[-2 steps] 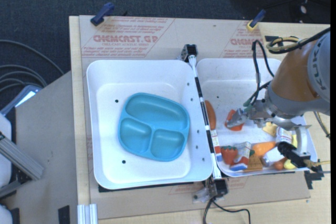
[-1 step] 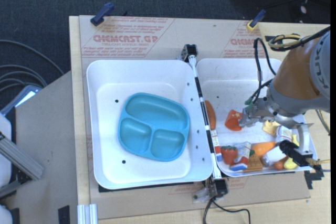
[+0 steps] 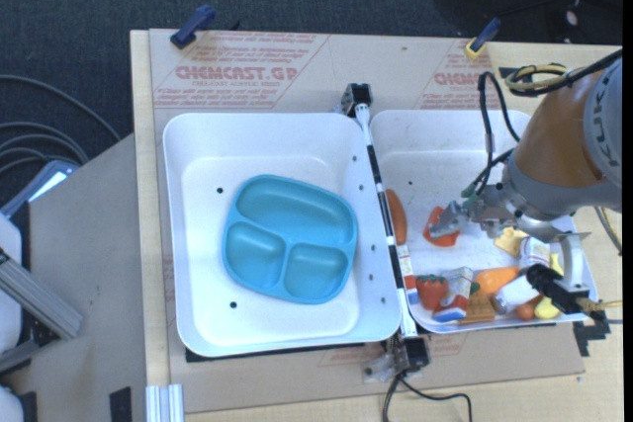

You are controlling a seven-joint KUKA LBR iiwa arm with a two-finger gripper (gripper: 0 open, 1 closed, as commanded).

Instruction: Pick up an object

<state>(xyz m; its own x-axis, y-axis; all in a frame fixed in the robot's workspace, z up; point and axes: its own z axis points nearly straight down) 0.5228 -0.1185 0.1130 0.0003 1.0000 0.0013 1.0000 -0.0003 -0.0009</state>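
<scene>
Camera view has the gripper (image 3: pixel 457 212) down in the right bin (image 3: pixel 435 138), right at a small orange-red toy (image 3: pixel 440 227) near its middle. Can't tell if the fingers pinch it. Looks like light, hard, slick plastic; I'd grab across the narrow middle.
</scene>
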